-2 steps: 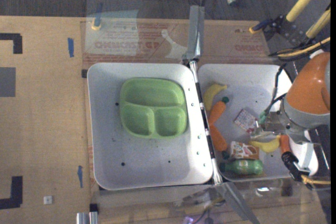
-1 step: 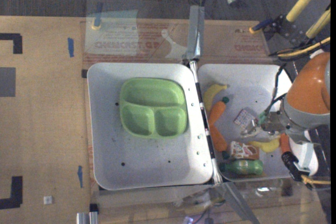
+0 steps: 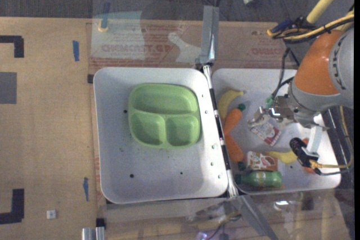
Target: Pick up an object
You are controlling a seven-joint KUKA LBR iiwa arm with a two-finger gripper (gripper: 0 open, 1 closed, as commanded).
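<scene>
My gripper hangs low over the middle of the right bin, with the arm coming in from the right. Just beneath it lies a small white and red pouch; I cannot tell whether they touch. A yellow banana curves along the bin's left wall, and an orange carrot with a green tip lies beside it. Near the front sit a small juice carton and a green bottle on its side. A small yellow piece lies to the right of the carton.
The left bin holds a green divided plate in its upper middle. A metal divider runs between the two bins. Brown cardboard covers the bench to the left.
</scene>
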